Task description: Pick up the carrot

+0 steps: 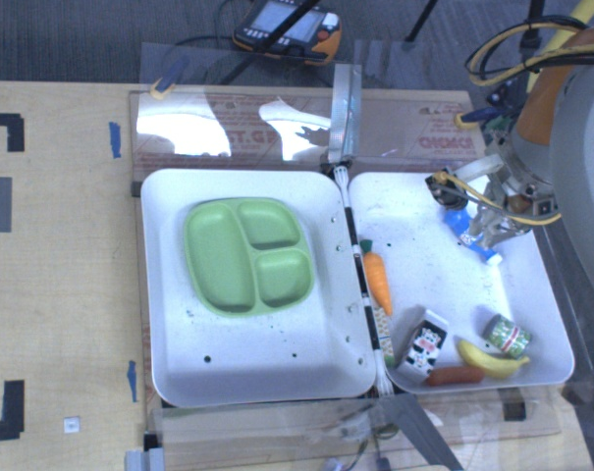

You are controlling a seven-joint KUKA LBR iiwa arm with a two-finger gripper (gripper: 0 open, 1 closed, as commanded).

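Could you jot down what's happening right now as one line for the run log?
target: carrot lying at right bin's left edge, not held | gripper over blue item, apart from carrot | left bin: green tray

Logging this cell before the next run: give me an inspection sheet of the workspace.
Surface: two white bins side by side, left bin and right bin.
Job's things: carrot lies at the right bin's left wall.
Clutter: green plate in left bin; banana, small can, milk carton, sausage, blue item.
Grippers: gripper over the blue item, apart from the carrot.
Cables: yellow cables by the arm.
Surroundings: handheld device behind the bins.
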